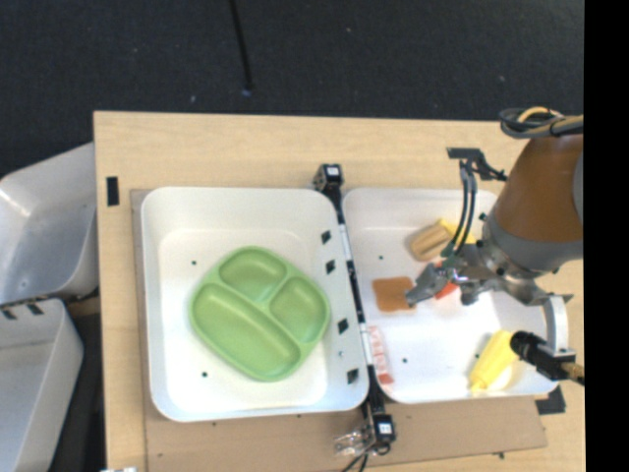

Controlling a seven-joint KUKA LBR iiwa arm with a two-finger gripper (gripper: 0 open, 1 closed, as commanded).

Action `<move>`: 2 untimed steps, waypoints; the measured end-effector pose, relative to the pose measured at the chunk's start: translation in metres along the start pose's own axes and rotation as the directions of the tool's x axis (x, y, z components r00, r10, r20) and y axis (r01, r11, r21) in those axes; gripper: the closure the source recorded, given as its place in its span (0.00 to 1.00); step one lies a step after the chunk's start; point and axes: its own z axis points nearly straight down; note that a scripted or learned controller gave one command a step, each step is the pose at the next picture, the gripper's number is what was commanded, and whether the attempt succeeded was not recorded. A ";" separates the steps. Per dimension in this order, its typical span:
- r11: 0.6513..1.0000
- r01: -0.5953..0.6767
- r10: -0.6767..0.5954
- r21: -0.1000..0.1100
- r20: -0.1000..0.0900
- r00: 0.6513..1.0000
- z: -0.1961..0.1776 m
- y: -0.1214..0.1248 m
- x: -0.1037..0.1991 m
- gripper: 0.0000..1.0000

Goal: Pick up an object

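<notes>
The brown block (393, 294) is taken here as the landmark, lying on the floor of the right bin (423, 382) near the divider. Nearest the camera's foot of the view, below and to the right of the brown block, a yellow banana-shaped toy (492, 361) is resting by the bin's lower right corner, well apart from the block. Just to the right of the brown block the gripper (439, 285) is being held low over the bin floor, its dark fingers splayed apart with nothing seen between them (a small orange-red patch is showing beside them, too blurred to be named). Above and to the right of the block, a tan block (428, 239) is lying against a yellow piece (450, 230). Far to the left of the brown block, a green divided plate (259, 311) is sitting in the left bin (157, 264).

The brown block is judged the likeliest target, being closest to the fingers. For a sound grasp, the gripper should be centred over it, lowered until the fingers are straddling its narrower sides, and only then closed; a lift begun off-centre is likely to be tipping the block out.
</notes>
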 end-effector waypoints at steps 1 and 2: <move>1.000 0.003 -0.003 -0.014 0.002 1.000 -0.007 0.003 0.000 0.00; 1.000 0.000 0.000 -0.010 0.003 1.000 0.036 0.005 -0.003 0.00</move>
